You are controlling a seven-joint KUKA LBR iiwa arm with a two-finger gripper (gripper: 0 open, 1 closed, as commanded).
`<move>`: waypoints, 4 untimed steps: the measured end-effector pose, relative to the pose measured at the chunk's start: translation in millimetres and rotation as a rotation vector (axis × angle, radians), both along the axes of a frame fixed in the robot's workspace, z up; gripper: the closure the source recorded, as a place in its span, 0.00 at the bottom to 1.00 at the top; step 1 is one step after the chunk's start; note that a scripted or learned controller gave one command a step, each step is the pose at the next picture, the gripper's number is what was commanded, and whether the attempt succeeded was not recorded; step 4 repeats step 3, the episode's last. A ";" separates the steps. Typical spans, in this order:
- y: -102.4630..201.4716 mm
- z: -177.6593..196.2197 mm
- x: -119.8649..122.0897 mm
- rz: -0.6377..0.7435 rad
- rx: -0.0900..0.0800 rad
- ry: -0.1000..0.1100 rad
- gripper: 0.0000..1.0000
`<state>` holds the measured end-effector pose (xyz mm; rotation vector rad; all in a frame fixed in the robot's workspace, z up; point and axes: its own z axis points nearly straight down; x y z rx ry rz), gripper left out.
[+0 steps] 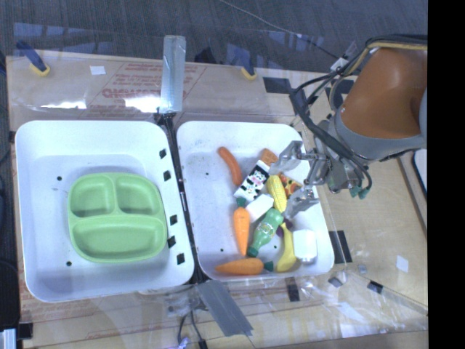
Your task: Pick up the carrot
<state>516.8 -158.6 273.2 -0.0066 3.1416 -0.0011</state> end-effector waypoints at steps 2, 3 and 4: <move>33.4 -151.2 -24.6 0.050 0.001 0.000 1.00; 66.3 -79.7 -30.5 -0.398 0.001 -0.003 1.00; 66.3 -79.7 -30.5 -0.398 0.001 -0.003 1.00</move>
